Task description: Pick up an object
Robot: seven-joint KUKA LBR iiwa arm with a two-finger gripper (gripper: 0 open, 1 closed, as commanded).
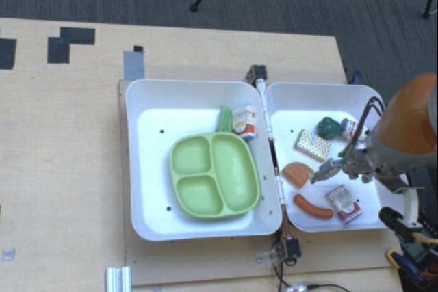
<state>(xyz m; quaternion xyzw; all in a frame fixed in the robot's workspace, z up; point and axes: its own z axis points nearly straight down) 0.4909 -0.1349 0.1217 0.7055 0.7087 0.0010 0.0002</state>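
The right bin (277, 113) holds several small objects: a dark green lump (328, 126), a yellow-and-white checkered packet (313, 144), a round orange-brown piece (297, 174), a red sausage (313, 207) and a red-and-white packet (343, 204). My gripper (327, 171) hangs over the middle of this bin, just right of the orange-brown piece and above the red-and-white packet. I see nothing held in it. The grey arm with its orange band (410, 123) reaches in from the right.
The left bin (147, 147) carries a light green three-compartment plate (215, 174). Behind the plate lie a green item (224, 119) and a small colourful packet (243, 122). A metal clamp strip (270, 147) joins the two bins.
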